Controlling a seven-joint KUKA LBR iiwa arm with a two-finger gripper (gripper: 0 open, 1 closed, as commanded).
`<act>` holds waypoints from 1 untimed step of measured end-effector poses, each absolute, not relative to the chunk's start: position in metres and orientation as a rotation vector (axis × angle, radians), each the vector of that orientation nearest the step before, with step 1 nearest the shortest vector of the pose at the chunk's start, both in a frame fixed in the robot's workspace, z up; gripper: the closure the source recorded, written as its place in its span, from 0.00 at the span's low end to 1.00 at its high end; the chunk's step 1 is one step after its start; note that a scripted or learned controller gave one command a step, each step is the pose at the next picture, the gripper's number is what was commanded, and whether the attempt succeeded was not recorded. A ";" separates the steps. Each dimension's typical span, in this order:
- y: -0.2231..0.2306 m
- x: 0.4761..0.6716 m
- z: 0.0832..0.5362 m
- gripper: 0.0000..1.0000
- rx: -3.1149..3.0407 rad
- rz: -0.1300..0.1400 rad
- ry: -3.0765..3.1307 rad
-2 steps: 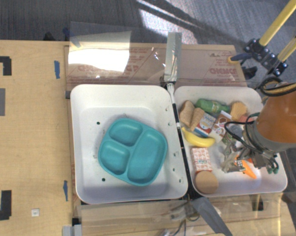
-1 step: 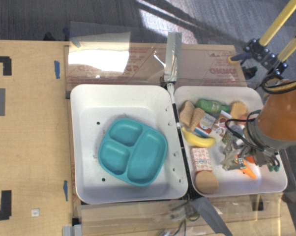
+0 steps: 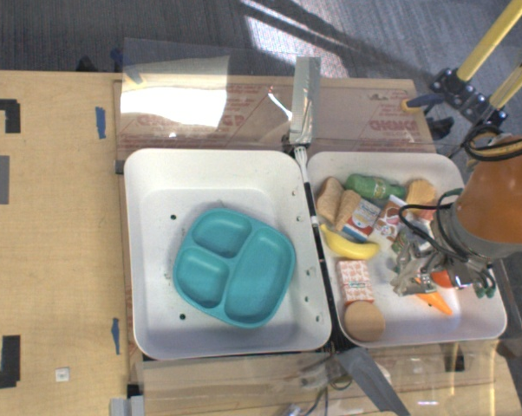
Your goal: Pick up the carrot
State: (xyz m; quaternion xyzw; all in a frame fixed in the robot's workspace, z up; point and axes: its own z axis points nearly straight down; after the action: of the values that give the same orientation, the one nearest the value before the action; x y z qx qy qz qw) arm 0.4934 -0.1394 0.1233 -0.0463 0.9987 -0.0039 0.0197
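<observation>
The carrot [image 3: 438, 302] is a small orange piece lying near the front right of the right bin [image 3: 482, 323]; part of it is hidden under the gripper. My gripper [image 3: 419, 276] is low over the bin, right above and slightly left of the carrot, below the orange band of the arm. Metal parts and cables of the wrist cover the spot where it meets the carrot, so I cannot see whether it touches the carrot.
The right bin also holds a banana [image 3: 349, 246], a green bottle [image 3: 374, 186], bread pieces [image 3: 330, 199], a small pink carton [image 3: 355, 280] and a round bun [image 3: 363, 320]. A teal divided plate [image 3: 235, 267] lies in the left bin [image 3: 148, 232].
</observation>
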 end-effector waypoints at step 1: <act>-0.139 0.493 0.123 0.00 -0.144 -0.011 3.100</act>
State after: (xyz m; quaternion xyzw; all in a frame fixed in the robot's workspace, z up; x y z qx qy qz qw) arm 0.4931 -0.1391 0.1227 -0.0464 0.9987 -0.0037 0.0190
